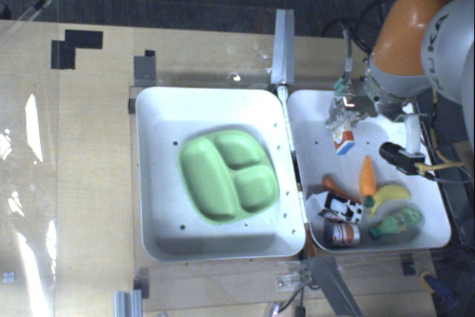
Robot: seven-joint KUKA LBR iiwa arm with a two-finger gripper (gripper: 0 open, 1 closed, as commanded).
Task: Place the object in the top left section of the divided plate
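Pale wooden bench carries two shallow white bins side by side, a metal divider post rising between them at the far edge. On the floor of the left bin lies a green divided plate, one long section on its left and two smaller ones on its right; all three sections are bare. The right bin holds a heap at its near end: a carrot, a banana, a green bottle, a can and a black-and-white item. The arm reaches in from the right, and its gripper hangs over the far part of the right bin, directly above and apparently touching a small white, red and blue carton. How wide the gripper stands, and whether it grips the carton, cannot be made out.
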